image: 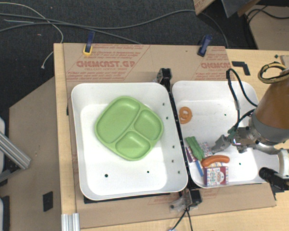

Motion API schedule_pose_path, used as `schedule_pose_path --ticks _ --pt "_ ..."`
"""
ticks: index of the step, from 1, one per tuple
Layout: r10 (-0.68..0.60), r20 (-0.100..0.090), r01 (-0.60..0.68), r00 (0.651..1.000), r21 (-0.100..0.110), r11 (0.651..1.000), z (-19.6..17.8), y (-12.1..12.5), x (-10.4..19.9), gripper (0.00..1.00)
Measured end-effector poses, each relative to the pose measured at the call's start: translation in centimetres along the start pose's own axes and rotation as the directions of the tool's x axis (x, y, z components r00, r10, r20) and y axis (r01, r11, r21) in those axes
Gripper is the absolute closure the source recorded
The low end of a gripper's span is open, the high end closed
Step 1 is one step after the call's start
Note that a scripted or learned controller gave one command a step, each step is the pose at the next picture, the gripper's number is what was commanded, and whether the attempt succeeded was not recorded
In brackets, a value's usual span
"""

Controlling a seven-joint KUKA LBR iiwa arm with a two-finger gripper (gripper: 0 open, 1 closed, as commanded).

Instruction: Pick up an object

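Observation:
The right bin (209, 96) holds several small things. An orange ring (185, 114) lies near its left wall. A green bar (195, 147) lies further forward, with an orange sausage-shaped toy (215, 160) just right of it. A small red and white carton (216, 175) sits at the front edge, and a thin blue and purple piece (193, 163) runs along the left wall. My gripper (221, 144) reaches in from the right, low over the bin floor. It is just above the sausage toy and to the right of the green bar, and I see nothing held in it.
The left bin (86, 167) carries a green divided plate (129, 127) at its centre. A black clamp (164, 75) sits at the back where the bins meet. Cables loop over the right bin's back corner (233, 88). The arm's orange band (278, 105) fills the right side.

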State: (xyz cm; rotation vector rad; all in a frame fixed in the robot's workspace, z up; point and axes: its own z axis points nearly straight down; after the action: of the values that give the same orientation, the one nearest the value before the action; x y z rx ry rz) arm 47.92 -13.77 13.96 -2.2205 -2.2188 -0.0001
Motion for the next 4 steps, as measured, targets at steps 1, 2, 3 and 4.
schedule_pose_path --ticks 1,2,3,4 --pt "0.000 -0.004 0.000 1.000 0.000 1.000 5.0 0.1 0.1 0.00" --pt "-0.002 -0.004 0.002 1.000 -0.008 1.000 3.5 0.4 0.2 1.00" --pt "-0.002 0.003 0.002 1.000 -0.008 1.000 -2.9 0.5 0.3 1.00" --pt "-0.003 0.004 0.003 1.000 -0.009 1.000 -8.3 0.7 0.3 1.00"
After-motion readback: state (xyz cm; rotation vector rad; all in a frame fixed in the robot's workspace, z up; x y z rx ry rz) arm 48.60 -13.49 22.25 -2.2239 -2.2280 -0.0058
